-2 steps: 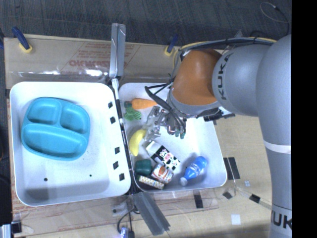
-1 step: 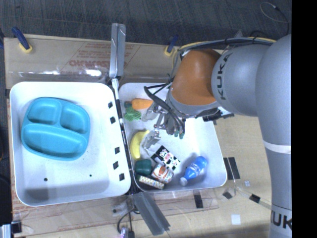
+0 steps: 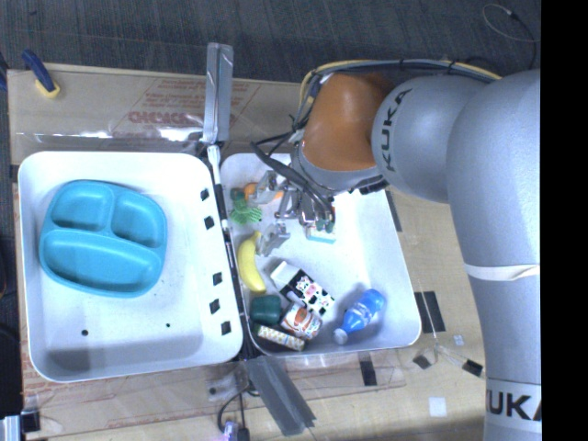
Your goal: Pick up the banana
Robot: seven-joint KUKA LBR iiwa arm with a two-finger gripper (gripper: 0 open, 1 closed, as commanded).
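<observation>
Yellow and soft, the banana is judged light and bruisable; mid-length is best gripped. Whether the jaws are parted cannot be told.

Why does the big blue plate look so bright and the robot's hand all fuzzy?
In the camera view, light from above washes out the white left bin, so the blue divided plastic plate glows; a soft shadow lies along that bin's near edge; the metal gripper looks smeared and cluttered above the yellow banana, too blurry to make out clearly.
</observation>
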